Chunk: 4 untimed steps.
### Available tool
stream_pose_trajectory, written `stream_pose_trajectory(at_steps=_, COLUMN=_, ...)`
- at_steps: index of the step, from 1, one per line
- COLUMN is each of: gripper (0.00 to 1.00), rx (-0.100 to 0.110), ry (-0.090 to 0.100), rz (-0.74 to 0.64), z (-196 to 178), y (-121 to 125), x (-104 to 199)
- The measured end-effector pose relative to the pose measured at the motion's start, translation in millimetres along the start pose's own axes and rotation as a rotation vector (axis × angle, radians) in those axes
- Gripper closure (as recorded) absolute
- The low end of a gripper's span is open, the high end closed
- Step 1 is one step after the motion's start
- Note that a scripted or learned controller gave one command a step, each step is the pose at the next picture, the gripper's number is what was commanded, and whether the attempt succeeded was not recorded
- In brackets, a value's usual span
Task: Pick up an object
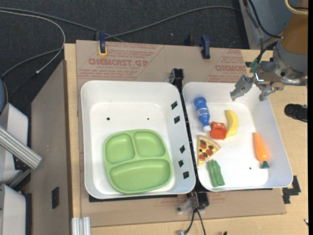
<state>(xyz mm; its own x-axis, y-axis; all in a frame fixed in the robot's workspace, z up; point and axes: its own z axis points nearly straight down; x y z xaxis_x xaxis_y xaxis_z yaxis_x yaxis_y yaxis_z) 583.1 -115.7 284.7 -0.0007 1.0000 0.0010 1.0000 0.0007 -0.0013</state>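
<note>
The carrot point(261, 149) lies at the right bin's point(274, 131) three o'clock edge, long axis twelve-to-six, green stem toward six. A banana point(232, 122) and blue bottle point(201, 112) lie toward ten o'clock. The gripper point(252, 91) hovers at one o'clock, fingers spread, pinching nothing.

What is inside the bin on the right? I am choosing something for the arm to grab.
Inside the right bin lie a blue bottle, a banana, a red block, a pizza slice, a green vegetable and a carrot. Whatever sits beneath them is covered.
</note>
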Motion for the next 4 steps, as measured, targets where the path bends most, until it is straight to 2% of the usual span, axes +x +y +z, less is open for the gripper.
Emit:
stream_pose_trajectory(at_steps=1, gripper=0.00, rx=0.005, ry=0.001, rz=0.001, z=43.3, y=-2.1, x=5.4)
stream_pose_trajectory(at_steps=3, gripper=0.00, rx=0.006, ry=0.001, rz=0.001, z=154.5, y=11.1, x=-6.9)
stream_pose_trajectory(at_steps=4, gripper=1.00, rx=-0.002, ry=0.000, rz=0.001, z=139.4, y=13.1, x=-6.4)
